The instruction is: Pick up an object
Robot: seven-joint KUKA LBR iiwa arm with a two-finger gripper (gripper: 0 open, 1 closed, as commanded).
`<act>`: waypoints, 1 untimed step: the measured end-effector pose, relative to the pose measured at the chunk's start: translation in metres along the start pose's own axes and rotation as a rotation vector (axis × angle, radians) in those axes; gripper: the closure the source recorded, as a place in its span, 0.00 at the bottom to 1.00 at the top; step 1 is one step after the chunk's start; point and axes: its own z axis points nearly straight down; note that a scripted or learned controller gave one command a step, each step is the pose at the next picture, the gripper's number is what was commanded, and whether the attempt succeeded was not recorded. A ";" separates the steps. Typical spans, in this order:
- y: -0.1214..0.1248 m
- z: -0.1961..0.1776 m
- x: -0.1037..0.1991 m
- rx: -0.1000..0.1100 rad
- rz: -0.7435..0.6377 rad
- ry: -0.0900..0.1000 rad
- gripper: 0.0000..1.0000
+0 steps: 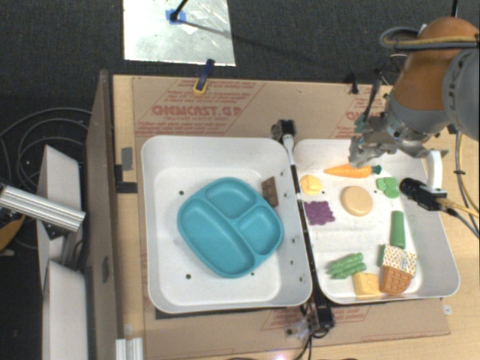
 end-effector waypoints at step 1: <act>-0.009 0.016 -0.059 0.004 0.009 -0.003 1.00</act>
